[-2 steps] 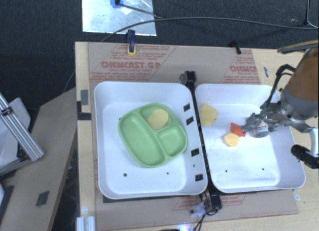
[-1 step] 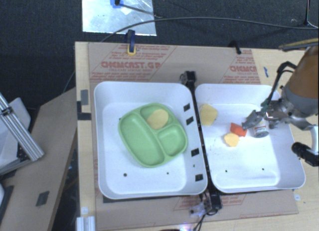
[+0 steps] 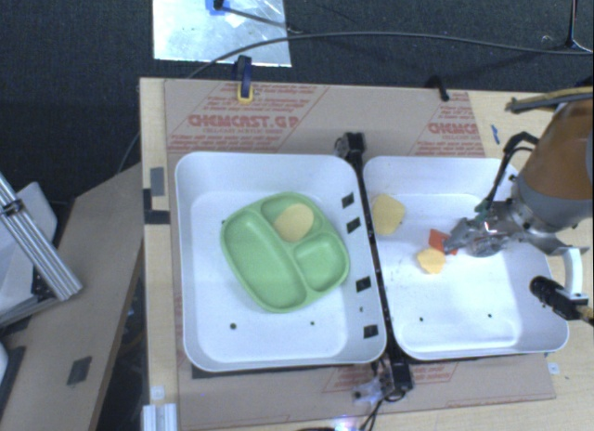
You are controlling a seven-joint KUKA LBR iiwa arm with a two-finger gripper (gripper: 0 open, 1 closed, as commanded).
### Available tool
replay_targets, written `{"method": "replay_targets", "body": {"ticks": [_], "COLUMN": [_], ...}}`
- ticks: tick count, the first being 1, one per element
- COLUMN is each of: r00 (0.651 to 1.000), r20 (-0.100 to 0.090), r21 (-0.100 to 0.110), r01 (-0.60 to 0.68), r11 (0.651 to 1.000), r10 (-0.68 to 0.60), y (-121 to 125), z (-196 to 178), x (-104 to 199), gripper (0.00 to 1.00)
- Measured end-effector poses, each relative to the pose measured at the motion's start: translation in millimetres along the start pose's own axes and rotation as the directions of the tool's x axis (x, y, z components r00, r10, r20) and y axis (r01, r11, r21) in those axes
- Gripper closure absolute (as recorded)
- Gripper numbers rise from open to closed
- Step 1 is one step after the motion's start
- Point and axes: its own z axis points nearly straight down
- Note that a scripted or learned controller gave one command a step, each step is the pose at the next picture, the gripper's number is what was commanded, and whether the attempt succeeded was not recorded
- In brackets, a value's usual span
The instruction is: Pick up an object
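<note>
In the right bin (image 3: 464, 327) lie a small red piece (image 3: 438, 238), a yellow-orange chunk (image 3: 430, 260) and a pale yellow lump (image 3: 387, 213) near the bin's left wall. My gripper (image 3: 458, 240) reaches in from the right and sits low, right beside the red piece, its tip touching or nearly touching it. The fingers blur into the metal head, so their state is unclear. In the left bin (image 3: 213, 327) a green divided plate (image 3: 269, 267) holds a pale yellow piece (image 3: 294, 222) in its upper compartment.
A row of black clips (image 3: 357, 225) runs along the seam between the two bins. A cardboard sheet (image 3: 297, 118) lies under both bins. A black fitting (image 3: 557, 295) juts out at the right bin's right edge, under the arm.
</note>
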Motion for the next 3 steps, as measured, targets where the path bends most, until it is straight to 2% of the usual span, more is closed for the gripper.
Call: {"method": "replay_targets", "body": {"ticks": [1,2,3], "r00": [1.000,1.000,1.000], "r20": [0.005,0.003,0.003], "r21": [-0.024,-0.008,-0.010], "r01": [0.002,0.000,0.004], "r11": [1.000,1.000,1.000], "r10": [-0.002,0.000,-0.004], "y": [7,2,14], "z": [25,23,-34], "x": [-1,0,1], "gripper": [0.00,1.00,1.00]}}
